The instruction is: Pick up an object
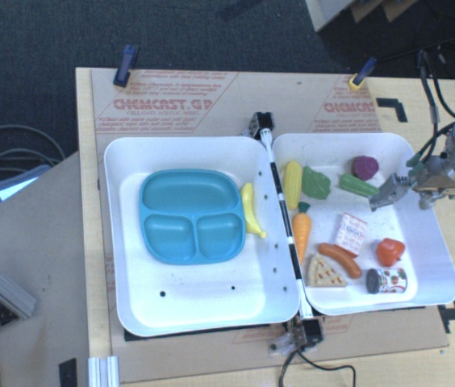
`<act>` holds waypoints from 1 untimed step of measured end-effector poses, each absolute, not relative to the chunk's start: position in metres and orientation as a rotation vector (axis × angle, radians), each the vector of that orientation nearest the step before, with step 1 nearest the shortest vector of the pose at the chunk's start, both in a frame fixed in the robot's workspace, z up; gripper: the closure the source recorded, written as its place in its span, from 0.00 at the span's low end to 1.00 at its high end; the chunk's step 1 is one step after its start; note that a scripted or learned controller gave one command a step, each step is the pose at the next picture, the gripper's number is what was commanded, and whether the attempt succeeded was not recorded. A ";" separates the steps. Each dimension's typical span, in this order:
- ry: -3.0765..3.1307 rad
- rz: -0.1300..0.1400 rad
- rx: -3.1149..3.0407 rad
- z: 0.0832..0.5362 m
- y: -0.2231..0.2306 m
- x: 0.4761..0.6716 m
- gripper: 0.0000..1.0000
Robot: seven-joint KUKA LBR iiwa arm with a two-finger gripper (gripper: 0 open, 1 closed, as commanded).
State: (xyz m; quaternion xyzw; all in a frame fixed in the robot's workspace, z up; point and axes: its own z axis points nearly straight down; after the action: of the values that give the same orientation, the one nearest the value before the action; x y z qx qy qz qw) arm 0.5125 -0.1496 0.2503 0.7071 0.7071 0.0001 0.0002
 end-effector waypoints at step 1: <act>2.221 -0.001 2.223 0.172 -0.178 0.479 0.00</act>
State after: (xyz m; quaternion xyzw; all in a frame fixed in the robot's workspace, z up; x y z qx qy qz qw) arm 0.4787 -0.1781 0.1723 0.7074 0.7068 -0.0003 -0.0005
